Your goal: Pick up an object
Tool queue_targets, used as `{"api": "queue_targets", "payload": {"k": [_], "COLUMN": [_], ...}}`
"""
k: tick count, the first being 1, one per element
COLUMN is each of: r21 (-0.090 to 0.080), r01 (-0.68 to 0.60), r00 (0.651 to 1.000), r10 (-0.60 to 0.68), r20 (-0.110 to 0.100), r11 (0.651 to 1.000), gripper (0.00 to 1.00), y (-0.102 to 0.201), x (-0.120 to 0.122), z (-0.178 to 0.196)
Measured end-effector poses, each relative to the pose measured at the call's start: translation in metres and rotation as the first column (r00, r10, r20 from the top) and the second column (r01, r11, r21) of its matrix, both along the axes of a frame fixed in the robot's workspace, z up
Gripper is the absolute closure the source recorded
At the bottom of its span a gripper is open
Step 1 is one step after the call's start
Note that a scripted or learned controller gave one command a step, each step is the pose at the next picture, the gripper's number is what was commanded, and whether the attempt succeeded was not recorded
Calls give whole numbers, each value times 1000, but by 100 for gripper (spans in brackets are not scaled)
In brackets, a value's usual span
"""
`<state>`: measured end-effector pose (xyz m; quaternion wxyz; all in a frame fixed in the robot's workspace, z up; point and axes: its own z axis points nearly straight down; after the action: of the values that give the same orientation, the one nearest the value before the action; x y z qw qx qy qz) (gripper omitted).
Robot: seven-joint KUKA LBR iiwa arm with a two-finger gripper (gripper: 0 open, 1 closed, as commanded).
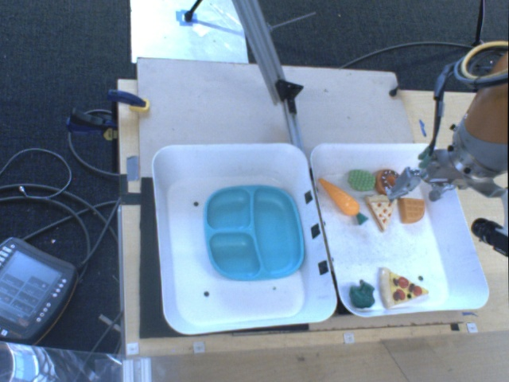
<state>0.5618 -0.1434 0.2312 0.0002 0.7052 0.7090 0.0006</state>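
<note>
Reaching in over the right bin (465, 273), the grey arm with its orange band (487, 118) carries its gripper (404, 183) low above a cluster of toy food at that bin's far end. How far the tool is spread cannot be told from this slanted view, and nothing can be seen held in it. Taking the gripper as the landmark: a round brown doughnut (385, 179) lies just left of it, a green knobbly toy vegetable (360, 181) sits left of the doughnut, an orange wedge (411, 210) lies just below the tip, and a small pizza slice (381, 212) rests below and slightly left. An orange carrot (340, 198) stretches further left, close to the bin's wall. Well below the gripper, near the bin's front edge, lie a larger pizza slice (404, 287) and a dark green broccoli piece (363, 294). The left bin (171, 213) holds a blue divided plate (254, 231).
</note>
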Motion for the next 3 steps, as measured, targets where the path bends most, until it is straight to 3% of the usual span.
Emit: {"api": "queue_targets", "payload": {"k": [1,3], "r21": [0,1], "r01": [2,5], "r00": [1000,1000], "r10": [-2,-5], "r20": [0,-4], "r11": [1000,1000], "gripper": [0,0], "y": [0,9], "x": [0,-2], "z": [0,-88]}}
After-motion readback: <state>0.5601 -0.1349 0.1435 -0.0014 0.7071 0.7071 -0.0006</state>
